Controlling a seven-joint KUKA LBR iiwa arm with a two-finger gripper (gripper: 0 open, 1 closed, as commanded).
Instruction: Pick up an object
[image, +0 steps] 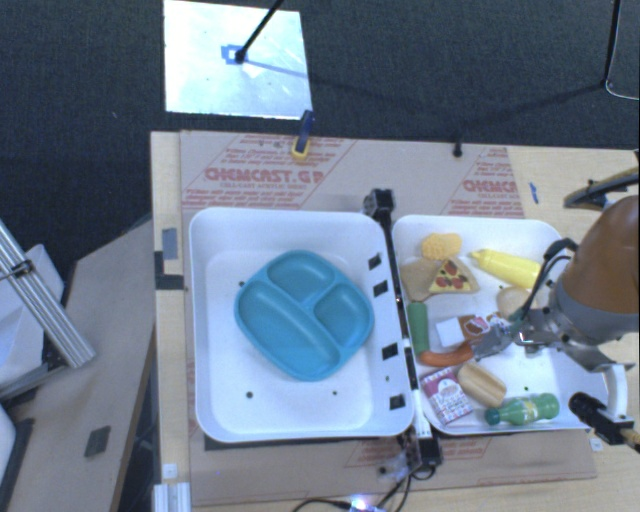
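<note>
The right bin (540, 228) holds several toy foods: a pizza slice (447, 277), a yellow lumpy piece (441, 245), a yellow bottle (508, 267), a green cylinder (418, 325), a red sausage (443, 355), a bread roll (481, 384), a green bottle (522, 409) and a red-and-white packet (445, 394). My gripper (493, 340) is low in the middle of this bin, right above the sausage's right end and beside a small white-and-red item (459, 328). I see nothing lifted.
The left bin (215, 400) bears a blue divided plate (303, 313). A black-clipped divider (392, 300) separates the bins. The arm's orange band (612, 265) covers the right bin's right side. A yellow-and-blue clip (301, 140) lies behind the bins.
</note>
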